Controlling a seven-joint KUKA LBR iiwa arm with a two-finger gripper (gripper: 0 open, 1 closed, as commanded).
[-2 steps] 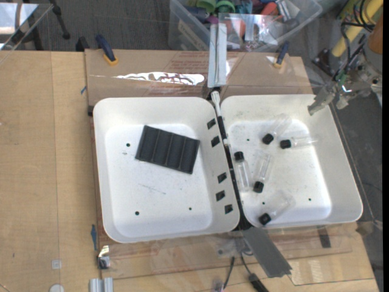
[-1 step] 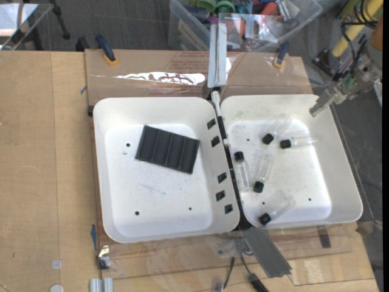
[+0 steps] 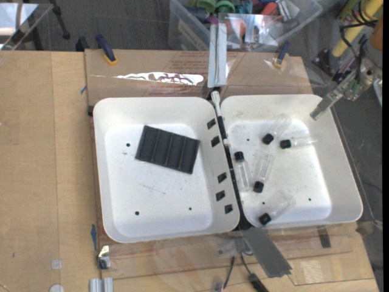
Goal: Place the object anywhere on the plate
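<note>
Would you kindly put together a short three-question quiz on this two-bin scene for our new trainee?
1. True or false: the dark ribbed plate lies in the left bin.
2. Which bin holds the clear vials with black caps? A) left B) right C) both
3. Fill in: the end effector hangs over the right bin's ______ corner, far or near.

Key: 1 true; 2 B; 3 far. The vials lie scattered, and one rests near the right bin's front edge.
</note>
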